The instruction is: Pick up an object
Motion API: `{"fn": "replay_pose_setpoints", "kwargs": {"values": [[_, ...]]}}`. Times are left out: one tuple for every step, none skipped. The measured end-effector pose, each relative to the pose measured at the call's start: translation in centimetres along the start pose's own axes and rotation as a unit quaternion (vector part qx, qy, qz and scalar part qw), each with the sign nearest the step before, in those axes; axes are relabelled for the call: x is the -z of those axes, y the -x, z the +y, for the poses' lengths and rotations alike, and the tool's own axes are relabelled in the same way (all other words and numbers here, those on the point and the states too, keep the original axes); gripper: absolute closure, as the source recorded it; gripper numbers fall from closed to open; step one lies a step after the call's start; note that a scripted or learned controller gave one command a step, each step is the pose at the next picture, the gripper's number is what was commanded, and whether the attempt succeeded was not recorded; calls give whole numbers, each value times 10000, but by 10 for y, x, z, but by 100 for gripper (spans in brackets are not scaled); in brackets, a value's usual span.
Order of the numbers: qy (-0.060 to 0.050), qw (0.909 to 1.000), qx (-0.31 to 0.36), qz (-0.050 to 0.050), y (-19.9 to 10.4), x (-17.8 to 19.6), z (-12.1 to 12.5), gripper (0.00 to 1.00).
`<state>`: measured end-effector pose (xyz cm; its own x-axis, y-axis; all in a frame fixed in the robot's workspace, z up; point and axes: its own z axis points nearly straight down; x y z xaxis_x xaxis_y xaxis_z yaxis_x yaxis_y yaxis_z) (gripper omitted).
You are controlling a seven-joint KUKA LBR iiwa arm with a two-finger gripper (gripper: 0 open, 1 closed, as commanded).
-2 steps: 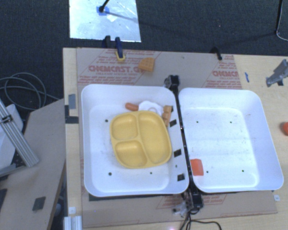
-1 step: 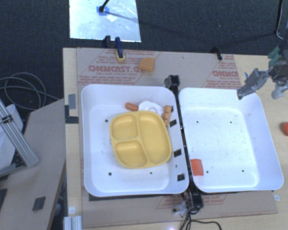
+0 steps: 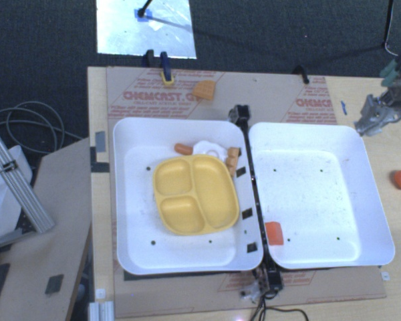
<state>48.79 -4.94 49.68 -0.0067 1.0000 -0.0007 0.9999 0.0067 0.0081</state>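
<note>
A wooden bench [image 3: 67,179] with two white bins – the arm waits off to the right.

We see the gripper [image 3: 377,116] at the far right, above the bench beyond the right bin [image 3: 307,146]; we cannot tell how it is set. The reach has not begun: we must next swing over a target – the orange block [image 3: 273,233] by that bin's near-left corner, or the yellow tray [image 3: 194,194] in the left bin [image 3: 130,199]. The white piece [image 3: 207,150] behind the tray is partly hidden.

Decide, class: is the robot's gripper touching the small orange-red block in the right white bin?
Apart. The camera view shows the gripper beyond the right white bin's far right corner, while the small orange-red block lies at its near left, bare bin floor between them.
</note>
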Motion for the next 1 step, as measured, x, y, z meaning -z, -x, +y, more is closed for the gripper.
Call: {"fn": "replay_pose_setpoints", "kwargs": {"values": [[-2,10000,-2,0,0,0,0,0]]}}
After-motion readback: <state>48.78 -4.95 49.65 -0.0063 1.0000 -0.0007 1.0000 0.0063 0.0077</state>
